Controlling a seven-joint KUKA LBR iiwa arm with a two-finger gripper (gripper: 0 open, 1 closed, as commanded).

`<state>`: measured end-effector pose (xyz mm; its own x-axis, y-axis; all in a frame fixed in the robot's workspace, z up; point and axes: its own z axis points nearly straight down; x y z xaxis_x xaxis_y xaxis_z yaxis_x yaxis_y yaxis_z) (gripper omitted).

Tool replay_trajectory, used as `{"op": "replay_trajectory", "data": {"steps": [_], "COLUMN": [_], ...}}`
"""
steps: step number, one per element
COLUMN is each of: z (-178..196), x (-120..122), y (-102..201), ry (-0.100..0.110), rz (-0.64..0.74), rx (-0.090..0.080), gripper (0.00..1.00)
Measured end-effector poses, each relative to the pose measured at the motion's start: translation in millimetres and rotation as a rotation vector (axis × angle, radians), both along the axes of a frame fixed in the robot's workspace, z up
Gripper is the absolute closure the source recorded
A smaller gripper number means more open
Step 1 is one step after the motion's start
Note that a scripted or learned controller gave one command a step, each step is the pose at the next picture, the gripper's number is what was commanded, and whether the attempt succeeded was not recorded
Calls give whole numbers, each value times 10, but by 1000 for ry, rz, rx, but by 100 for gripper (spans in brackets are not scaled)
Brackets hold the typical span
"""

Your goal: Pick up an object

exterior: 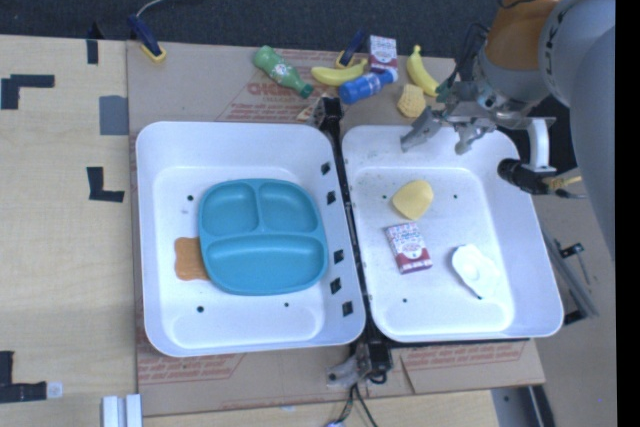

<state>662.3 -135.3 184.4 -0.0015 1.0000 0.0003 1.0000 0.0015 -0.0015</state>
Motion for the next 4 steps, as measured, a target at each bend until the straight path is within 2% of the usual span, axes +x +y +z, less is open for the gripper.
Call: {"op": "replay_trajectory", "data": {"steps": [1, 4], "z": [-967, -964], "x": [-88, -569], "y": [228, 290], "ry": [-9, -11], "rz": [0, 1], "rx": [-3, -3], "gripper": [0, 0]}}
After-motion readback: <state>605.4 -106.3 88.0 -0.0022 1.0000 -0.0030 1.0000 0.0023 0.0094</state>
